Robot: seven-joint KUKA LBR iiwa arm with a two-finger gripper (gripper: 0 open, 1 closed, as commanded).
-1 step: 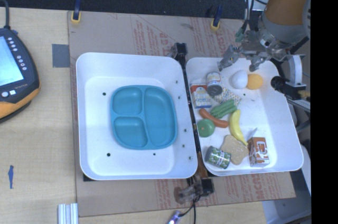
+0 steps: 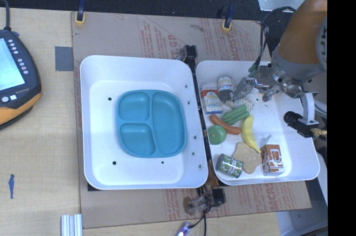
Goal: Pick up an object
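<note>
While the fingers (image 2: 245,86) (apart or together, I cannot tell) hover over the right bin (image 2: 303,171) — its far-right floor lies open.

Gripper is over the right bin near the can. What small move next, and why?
Probably a short descent toward the small can: the gripper sits just beside it, at the top of the right bin, with nothing visibly held. The cucumber lies close below, so keep it straight.

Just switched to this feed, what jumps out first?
The blue divided plate lies alone in the left bin. The right bin holds a crowded heap of play food: a banana, a green tin, a slice of bread. The arm's gripper hangs low over that heap's far end.
</note>
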